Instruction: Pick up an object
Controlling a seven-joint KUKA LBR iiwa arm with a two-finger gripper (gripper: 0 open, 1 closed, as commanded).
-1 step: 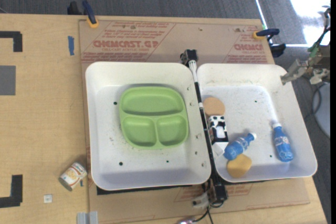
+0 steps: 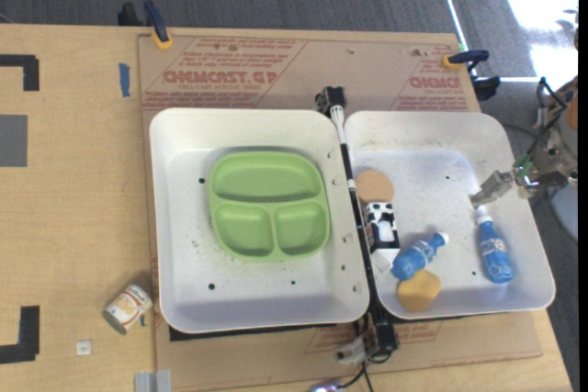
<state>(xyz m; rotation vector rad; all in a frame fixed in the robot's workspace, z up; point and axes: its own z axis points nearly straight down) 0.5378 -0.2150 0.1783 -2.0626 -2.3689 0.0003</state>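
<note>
The right bin (image 2: 432,162) holds several small objects. A blue bottle (image 2: 494,254) lies near its right wall, and a second blue bottle (image 2: 418,255) lies tilted near the middle. A yellow lump (image 2: 419,291) rests at the front. A tan round disc (image 2: 374,186) and a black-and-white item (image 2: 381,223) lie by the left wall. My gripper (image 2: 491,187) reaches in low over the right bin's right side, just above the cap end of the right-hand bottle. Nothing shows in its grasp.
The left bin (image 2: 175,197) holds a green divided plate (image 2: 270,202). A small carton (image 2: 127,308) lies on the bench left of the bins. Clamps (image 2: 161,32) (image 2: 469,60) pin the cardboard sheet at the back corners. Cables hang at the far right.
</note>
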